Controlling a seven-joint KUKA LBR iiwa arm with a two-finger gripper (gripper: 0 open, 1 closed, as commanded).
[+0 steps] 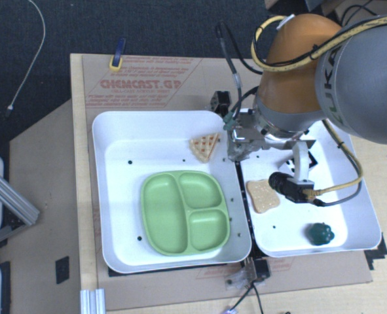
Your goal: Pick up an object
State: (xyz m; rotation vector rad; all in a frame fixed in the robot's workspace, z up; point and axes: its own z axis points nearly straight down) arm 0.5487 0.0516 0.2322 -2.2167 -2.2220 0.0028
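Toast slice [263, 196] lay flat by the left wall of the right bin [357, 222] — light, stiff and crumbly, I judged, best pinched across its edges. Farther back, a waffle piece [205, 146] sat in the left bin [118, 195]. My gripper [236, 148] hung over the divide between the bins — open or closed, I could not tell.

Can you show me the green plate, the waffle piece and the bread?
green plate [162, 214], camera view, its long left compartment
waffle piece [205, 146], camera view, its middle
bread [263, 196], camera view, its middle
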